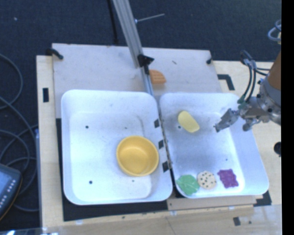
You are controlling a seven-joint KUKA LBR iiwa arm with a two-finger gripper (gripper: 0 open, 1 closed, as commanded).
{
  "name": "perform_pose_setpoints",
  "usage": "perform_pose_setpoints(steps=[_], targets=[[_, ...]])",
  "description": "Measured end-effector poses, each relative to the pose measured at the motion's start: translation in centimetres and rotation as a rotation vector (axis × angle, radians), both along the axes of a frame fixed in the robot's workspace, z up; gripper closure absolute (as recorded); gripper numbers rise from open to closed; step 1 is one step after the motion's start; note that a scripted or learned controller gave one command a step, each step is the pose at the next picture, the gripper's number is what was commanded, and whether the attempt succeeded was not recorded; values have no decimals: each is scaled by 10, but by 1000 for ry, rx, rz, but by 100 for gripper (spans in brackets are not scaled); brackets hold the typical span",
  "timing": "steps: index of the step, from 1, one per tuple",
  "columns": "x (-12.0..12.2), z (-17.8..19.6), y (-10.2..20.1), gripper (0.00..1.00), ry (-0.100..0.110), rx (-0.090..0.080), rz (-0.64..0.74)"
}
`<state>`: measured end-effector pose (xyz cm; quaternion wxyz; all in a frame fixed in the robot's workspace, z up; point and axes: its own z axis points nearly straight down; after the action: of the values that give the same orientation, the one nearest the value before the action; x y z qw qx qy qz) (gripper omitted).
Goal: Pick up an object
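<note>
Two white bins are set side by side on the counter (46, 131). In the left bin (83, 106) a yellow bowl (137, 155) is seen near the right wall, mouth up, with lots of bare floor to its left and far side. In the right bin (250, 170) a small yellow piece (188, 121) is laid at the far left, close to the middle wall but not touching it. Its long side is pointed from far left to near right. Open floor is left all around it, most of all on its near side.

Three little things are lined up along the near wall of the right bin: a green one (187, 184), a spotted cookie (206, 179) and a purple one (228, 177), each just beside the next.

The gripper (233, 121) is held over the far right part of the right bin, well apart from the yellow piece. The fingers (224, 121) are spread wide and nothing is held between them.

An orange thing (157, 77) is seen on the counter beyond the bins, beside a slanted metal rail (130, 28).
</note>
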<state>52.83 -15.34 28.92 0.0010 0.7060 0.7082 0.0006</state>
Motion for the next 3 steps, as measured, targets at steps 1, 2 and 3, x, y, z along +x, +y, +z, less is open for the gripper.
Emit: perform_pose_setpoints(steps=[1,2,3], targets=[[0,0,0,0,-1,0,-2],[-6,-44,-2,0,4,-1,-4],[-13,-97,4,0,6,0,-4]])
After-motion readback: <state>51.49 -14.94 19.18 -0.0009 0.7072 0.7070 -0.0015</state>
